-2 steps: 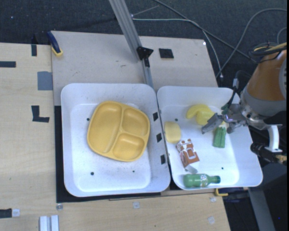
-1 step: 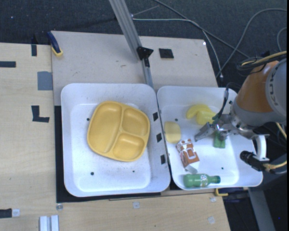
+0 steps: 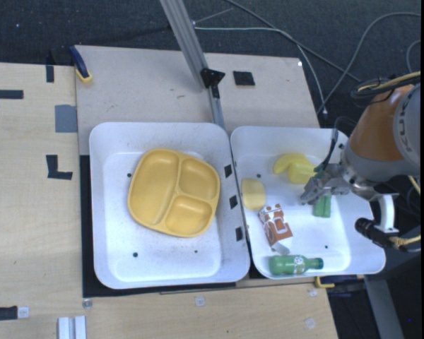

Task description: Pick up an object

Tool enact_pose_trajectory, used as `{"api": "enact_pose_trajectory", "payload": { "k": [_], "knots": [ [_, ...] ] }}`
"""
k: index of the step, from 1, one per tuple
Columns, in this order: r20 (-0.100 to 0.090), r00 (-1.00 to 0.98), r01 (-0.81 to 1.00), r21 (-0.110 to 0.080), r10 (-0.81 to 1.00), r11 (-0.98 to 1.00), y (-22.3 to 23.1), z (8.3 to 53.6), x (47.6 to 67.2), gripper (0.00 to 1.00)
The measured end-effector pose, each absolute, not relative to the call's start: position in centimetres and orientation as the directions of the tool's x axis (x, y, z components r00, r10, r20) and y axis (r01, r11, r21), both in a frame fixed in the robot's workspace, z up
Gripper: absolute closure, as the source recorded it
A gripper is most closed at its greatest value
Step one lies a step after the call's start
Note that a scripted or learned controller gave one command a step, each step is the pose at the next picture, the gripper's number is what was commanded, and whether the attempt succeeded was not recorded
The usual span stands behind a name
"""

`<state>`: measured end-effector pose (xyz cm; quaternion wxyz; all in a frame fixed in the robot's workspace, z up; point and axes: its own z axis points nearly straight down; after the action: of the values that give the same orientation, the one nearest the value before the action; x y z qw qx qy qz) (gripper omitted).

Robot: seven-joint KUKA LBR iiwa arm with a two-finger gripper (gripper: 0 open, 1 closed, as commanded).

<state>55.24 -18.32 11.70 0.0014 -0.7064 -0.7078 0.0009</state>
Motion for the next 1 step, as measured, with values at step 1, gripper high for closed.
{"api": "enact_pose_trajectory", "payload": {
  "k": [1],
  "knots": [
    [-0.001,-0.001,1.000,0.002,1.000,0.001,-18.91,16.10,55.41,1.00]
  ]
}}
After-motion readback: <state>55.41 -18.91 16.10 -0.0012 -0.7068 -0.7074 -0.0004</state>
